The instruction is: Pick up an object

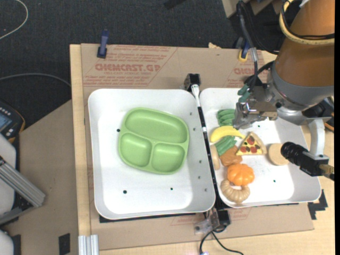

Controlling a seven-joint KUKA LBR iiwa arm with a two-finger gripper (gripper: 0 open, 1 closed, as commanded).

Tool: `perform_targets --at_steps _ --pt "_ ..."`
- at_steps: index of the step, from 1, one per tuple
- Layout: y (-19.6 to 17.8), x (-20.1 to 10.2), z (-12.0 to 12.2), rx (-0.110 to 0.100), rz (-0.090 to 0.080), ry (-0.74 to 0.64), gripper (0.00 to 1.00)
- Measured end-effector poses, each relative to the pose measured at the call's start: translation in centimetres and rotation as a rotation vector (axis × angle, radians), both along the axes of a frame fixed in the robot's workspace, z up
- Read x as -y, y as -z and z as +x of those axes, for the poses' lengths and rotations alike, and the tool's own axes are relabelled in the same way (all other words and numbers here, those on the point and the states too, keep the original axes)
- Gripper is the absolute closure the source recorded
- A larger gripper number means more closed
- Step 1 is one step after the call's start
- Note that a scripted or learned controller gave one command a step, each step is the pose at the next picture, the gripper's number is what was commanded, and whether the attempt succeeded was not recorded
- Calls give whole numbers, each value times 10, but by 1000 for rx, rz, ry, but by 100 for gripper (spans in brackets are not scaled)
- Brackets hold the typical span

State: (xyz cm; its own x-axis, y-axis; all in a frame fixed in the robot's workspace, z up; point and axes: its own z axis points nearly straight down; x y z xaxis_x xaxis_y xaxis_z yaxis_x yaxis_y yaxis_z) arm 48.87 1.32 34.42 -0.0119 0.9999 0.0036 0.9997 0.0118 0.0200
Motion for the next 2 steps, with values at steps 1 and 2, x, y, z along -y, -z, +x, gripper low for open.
perform_targets --at_steps 1,2 --pt "154 -63 -13 -37 -3 6 100" --pt "1 -158 30 0 5 -1 100"
